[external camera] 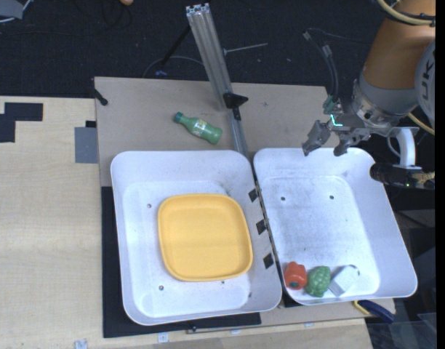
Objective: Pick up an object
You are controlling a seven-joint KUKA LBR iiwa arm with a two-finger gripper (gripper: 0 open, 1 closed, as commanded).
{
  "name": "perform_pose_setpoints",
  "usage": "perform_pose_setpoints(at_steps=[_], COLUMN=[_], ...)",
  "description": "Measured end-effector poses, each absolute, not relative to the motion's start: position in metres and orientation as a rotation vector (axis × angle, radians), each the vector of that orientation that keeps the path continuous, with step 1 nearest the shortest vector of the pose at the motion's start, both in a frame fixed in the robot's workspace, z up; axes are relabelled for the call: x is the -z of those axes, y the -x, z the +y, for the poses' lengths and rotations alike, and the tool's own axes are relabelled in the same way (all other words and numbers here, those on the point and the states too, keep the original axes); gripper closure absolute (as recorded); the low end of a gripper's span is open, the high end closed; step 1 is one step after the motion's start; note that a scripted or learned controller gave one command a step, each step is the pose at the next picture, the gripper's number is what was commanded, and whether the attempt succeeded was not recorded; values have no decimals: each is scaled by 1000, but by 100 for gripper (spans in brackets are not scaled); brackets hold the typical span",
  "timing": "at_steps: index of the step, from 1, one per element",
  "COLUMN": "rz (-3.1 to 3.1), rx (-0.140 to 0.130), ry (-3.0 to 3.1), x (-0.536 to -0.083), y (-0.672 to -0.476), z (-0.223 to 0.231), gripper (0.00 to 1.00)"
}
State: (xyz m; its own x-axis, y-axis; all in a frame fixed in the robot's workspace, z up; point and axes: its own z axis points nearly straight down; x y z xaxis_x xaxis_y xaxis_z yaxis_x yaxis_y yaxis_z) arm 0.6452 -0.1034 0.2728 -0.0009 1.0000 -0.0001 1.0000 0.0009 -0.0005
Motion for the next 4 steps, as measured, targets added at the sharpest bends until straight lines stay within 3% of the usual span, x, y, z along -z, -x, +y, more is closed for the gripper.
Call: perform_pose_setpoints(at_steps=[1, 4], rz=[-2222, -2220], rx=[-1, -5], ry=[2220, 2218], x=[-273, -97], y=[-645, -651], z=[-103, -98], gripper=[0, 0])
